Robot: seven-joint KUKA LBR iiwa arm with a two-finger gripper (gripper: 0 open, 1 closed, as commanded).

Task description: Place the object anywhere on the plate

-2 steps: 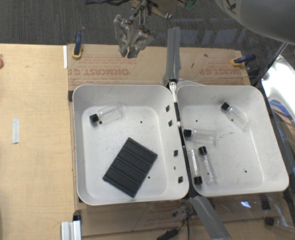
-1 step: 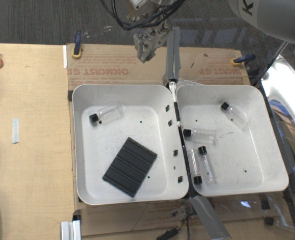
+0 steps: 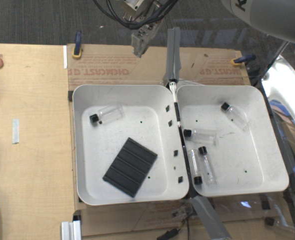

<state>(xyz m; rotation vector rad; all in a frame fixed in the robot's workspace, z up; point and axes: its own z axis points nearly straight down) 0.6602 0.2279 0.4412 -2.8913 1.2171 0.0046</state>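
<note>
In the camera view we see the gripper [image 3: 140, 44] hanging high above the bench, over the brown cardboard sheet [image 3: 152, 66] that lies behind the two bins, with cables looping down to it from the top of the picture. Its tip is small and seen at a slant, so we cannot tell whether the fingers are spread or pressed together; nothing shows between them.

Below the gripper, toward the near side of the bench, sits the left white bin [image 3: 82, 149]. In it, almost straight down the picture from the gripper, lies the black ridged plate [image 3: 130, 166], flat and turned at an angle to the bin walls. Nearer the gripper and off to its left lies a clear vial with a black cap [image 3: 106, 115], on its side and well apart from the plate.

Below and to the right of the gripper is the right white bin [image 3: 272, 154], touching the left bin along a clipped seam. It holds four more clear black-capped vials: one [image 3: 234, 113] alone near the far wall, one [image 3: 199, 134] lying crosswise just beside the seam, and two [image 3: 206, 165] [image 3: 194, 168] side by side near the front left corner.

The left bin has bare floor all around the plate, most of it toward the far wall and the right side. A blue and orange clamp [image 3: 77, 45] grips the cardboard's edge to the gripper's left, another [image 3: 242, 60] to its right. A grey upright post [image 3: 173, 54] stands just right of the gripper, at the seam.
</note>
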